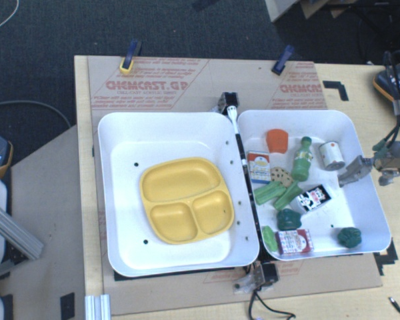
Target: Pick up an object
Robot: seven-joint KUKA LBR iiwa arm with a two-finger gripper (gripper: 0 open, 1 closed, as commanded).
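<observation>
Hand (357, 171), its grip impossible to tell, hovers at your right bin's (368, 213) edge; silver can (331, 155) lies just left.

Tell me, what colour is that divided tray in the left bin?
Yellow all over; the divided tray shows plainly in the camera view.

The gripper (360, 171) enters at the right edge of the scene, at mid-depth. Only its grey fingers and part of the body behind them are seen; the arm itself lies beyond the frame. One grey finger (355, 171) slants down and to the left. Nothing lies between the fingers.
</observation>
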